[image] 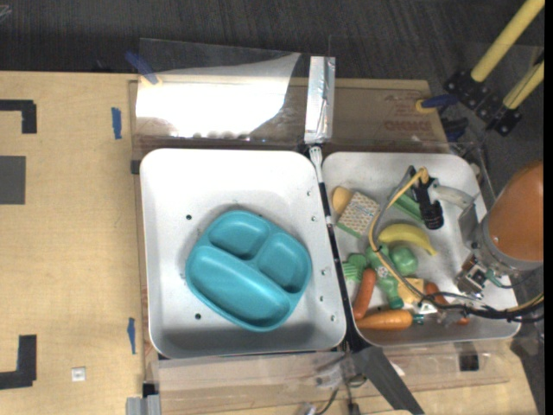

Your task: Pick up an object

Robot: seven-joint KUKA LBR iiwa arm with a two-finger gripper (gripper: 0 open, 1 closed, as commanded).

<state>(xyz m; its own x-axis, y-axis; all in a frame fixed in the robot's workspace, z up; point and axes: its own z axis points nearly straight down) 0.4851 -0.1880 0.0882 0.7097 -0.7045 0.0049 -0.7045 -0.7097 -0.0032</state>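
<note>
Orange-banded arm hangs over the right bin of toy food; the hand's grip cannot be told.

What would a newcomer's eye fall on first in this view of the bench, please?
Most likely the teal divided plate, lying alone and tilted in the left bin. Next comes the right bin, crowded with toy food: a yellow banana, a large orange carrot near the front edge and a smaller one beside green pieces. The arm's orange band looms at the right edge.
</note>
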